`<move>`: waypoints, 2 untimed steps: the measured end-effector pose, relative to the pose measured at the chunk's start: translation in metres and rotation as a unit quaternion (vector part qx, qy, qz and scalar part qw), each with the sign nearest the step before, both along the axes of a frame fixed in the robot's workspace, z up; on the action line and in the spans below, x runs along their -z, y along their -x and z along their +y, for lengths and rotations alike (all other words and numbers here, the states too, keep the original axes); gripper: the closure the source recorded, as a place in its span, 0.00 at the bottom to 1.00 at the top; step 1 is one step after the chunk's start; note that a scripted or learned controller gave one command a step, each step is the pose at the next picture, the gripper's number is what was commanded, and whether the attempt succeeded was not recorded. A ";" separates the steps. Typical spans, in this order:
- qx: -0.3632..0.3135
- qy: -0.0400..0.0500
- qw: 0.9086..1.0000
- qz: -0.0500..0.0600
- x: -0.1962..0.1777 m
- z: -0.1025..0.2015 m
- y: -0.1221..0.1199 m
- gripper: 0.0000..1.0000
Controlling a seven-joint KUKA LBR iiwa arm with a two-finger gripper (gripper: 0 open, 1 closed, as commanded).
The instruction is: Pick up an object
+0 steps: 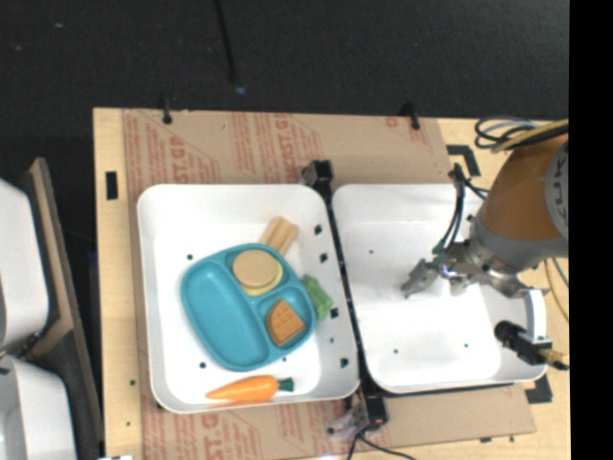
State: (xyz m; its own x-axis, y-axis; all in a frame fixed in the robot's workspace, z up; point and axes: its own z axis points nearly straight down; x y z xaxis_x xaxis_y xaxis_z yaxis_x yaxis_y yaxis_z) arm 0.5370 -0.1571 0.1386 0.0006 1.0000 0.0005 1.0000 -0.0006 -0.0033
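Tool (419, 281), fingers spread apart and holding nothing, hangs over the right bin (402, 353). The carrot (251, 388) lies leftward in the left bin (158, 257), long axis left-right.

You cannot make out the gripper (421, 281) clearly: it is small and blurred over the right bin (383, 218), so the set of its tips is unreadable. The arm (517, 209) is cut off at the right edge, and its bulk hides part of that bin's right wall. In the left bin (158, 257), the blue tray (220, 310) covers the lower end of the wooden piece (281, 234) and part of the green item (318, 297), too small to identify.
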 end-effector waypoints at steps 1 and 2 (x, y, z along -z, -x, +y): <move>0.001 0.000 1.000 -0.003 -0.013 -0.001 -0.001 1.00; 0.000 0.001 1.000 -0.004 -0.057 0.001 0.004 1.00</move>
